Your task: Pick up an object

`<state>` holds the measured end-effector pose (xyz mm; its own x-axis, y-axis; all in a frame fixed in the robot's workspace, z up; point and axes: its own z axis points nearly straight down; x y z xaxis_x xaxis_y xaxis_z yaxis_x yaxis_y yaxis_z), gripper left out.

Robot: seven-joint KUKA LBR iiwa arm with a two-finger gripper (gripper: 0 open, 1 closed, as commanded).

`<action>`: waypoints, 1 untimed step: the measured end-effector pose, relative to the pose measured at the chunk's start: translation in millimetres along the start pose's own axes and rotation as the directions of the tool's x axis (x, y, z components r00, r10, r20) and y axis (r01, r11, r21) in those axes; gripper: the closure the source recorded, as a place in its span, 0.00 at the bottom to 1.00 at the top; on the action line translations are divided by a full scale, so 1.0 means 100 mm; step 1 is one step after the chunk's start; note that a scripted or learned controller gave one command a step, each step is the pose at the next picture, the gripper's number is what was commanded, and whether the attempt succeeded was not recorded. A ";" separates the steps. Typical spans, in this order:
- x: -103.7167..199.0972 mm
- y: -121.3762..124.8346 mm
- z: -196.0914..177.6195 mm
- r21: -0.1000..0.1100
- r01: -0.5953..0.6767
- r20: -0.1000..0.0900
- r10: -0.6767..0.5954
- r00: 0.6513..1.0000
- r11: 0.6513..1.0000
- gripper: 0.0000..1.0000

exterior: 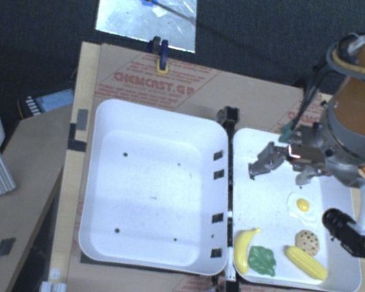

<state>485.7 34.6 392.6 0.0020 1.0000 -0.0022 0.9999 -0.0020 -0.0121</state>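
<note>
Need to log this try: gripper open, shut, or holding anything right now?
Gripper: open, nothing between its fingers, up over the right bin; fried egg, cookie, corn, banana lie on the bin floor.

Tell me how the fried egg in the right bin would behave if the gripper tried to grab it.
The fried egg lies very flat on the bin floor, so fingers would probably struggle to get under its thin edge. It looks like a smooth plastic toy, likely light and apt to slide when pushed. Its low, flat shape should keep it from rolling.
</note>
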 end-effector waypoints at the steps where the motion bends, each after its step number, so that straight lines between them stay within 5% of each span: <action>1: 0.85 0.00 1.53 0.003 0.012 -0.002 -0.012 1.000 1.000 0.00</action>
<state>483.7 118.9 239.9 -0.0104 0.9999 -0.0004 0.9998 0.0104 -0.0147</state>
